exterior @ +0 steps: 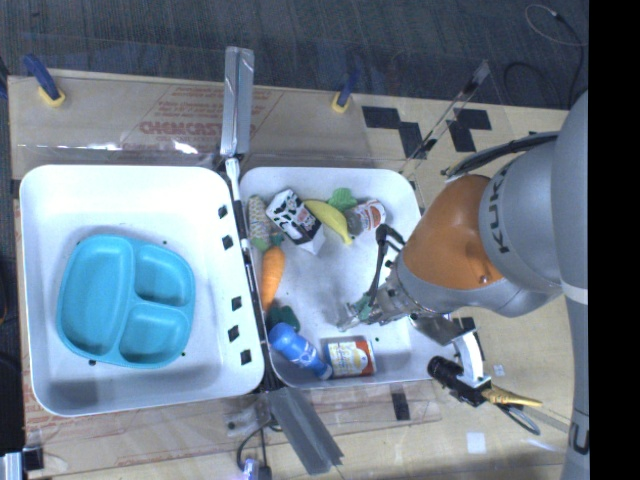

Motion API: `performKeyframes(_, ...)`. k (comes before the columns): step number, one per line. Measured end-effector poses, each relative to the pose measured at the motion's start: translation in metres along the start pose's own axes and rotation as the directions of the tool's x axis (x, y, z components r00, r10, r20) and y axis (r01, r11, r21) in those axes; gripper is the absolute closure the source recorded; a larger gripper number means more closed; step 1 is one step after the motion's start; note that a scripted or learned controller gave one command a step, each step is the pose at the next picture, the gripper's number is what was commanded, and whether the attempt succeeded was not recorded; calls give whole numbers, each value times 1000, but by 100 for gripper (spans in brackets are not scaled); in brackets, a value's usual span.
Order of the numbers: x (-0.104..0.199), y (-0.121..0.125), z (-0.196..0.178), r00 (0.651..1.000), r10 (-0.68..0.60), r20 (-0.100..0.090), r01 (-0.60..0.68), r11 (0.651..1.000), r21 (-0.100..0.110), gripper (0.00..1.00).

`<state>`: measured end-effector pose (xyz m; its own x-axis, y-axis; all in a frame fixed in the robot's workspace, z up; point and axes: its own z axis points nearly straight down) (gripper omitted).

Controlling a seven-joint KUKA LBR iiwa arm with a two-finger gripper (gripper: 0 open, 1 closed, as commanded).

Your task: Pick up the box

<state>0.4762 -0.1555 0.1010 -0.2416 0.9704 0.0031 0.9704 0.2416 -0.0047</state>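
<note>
I see my grey gripper (358,311) low in the right-hand white bin (408,190), whether its jaws are apart I cannot tell, reaching short of the black-and-white cow-print box (293,215) at the bin's far side, so next I'd shift toward it.

— Where is your arm (520,238) right now?

— It comes in from the right side of the camera view. The thick grey links fill that edge, and my orange band (452,243) sits just above the wrist, bulging toward the middle of the frame.

— And the wrist itself?

— Bent downward and to the left, so my gripper (362,311) hangs low below the orange band, pointing down and leftward.

— Are you open or closed?

— From this slant I can't tell; the wrist housing and a dark cable looping beside it crowd that spot, and the tip is small and blurred.
</note>
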Motion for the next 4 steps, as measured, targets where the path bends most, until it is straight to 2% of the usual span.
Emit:
performKeyframes(1, 0, 0, 0, 1000, 0, 0, 0, 1000, 0, 0)
performKeyframes(2, -14, -3, 9, 1000, 9, 1, -9, 1000, -2, 0)
performKeyframes(3, -53, -12, 9, 998, -55, 3, 55, 998, -5, 0)
performKeyframes(4, -53, -12, -1, 998, -60, 3, 60, 998, -5, 100)
